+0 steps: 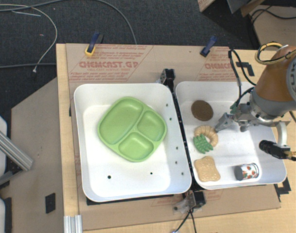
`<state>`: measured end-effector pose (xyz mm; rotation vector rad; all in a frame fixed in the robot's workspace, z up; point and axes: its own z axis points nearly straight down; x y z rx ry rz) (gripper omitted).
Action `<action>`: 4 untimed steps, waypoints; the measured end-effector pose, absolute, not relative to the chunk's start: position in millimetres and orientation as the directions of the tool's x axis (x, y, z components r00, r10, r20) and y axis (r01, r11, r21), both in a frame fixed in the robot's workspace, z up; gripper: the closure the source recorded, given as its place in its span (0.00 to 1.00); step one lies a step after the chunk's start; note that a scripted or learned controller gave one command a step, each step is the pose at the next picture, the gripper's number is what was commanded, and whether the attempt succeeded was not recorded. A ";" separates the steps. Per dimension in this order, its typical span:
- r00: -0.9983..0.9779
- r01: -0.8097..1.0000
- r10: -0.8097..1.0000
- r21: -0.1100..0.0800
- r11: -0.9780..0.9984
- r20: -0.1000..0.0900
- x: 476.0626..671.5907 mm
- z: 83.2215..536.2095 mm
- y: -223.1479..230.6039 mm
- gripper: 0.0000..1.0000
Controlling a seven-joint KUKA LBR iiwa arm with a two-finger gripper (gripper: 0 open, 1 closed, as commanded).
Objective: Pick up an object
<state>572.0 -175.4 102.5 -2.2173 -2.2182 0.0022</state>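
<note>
Tan bread slice (206, 169) lies lengthwise toward the camera.

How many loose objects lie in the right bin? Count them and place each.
5. A brown disc at the back, a beige ring touching a green knobbly toy mid-bin, a tan slice front left, a small can front right. The arm may hide more.

Robot lab: clamped cardboard bench (113, 62), loose cables (50, 18) on dark carpet (152, 13).
</note>
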 end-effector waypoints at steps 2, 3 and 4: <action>-0.001 1.000 1.000 0.004 0.001 -0.001 568.6 169.4 -167.1 1.00; -0.002 1.000 1.000 0.005 0.002 -0.002 579.0 222.6 -162.7 1.00; -0.001 1.000 1.000 0.006 0.001 -0.002 580.2 266.9 -162.8 1.00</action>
